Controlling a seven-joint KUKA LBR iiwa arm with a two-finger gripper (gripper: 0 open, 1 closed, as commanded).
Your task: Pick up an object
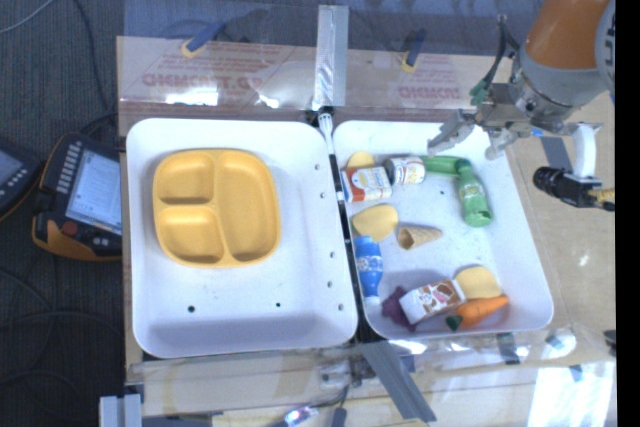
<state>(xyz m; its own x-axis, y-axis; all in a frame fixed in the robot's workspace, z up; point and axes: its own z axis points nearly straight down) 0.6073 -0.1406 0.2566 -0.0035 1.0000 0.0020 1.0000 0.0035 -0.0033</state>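
the arm comes in at the upper right, its top cut off by the frame edge. the gripper (468, 137) hangs over the back rim of the right bin (530, 245), fingers spread apart with nothing between them, just above the green bottle (474, 197), which lies along the bin's right side. a blue bottle (368, 265) lies against the left wall. near the front, a carrot (480, 311) touches a small carton (432, 299) whose label is too blurred to read. the left bin (160, 315) bears a yellow divided plate (214, 207).
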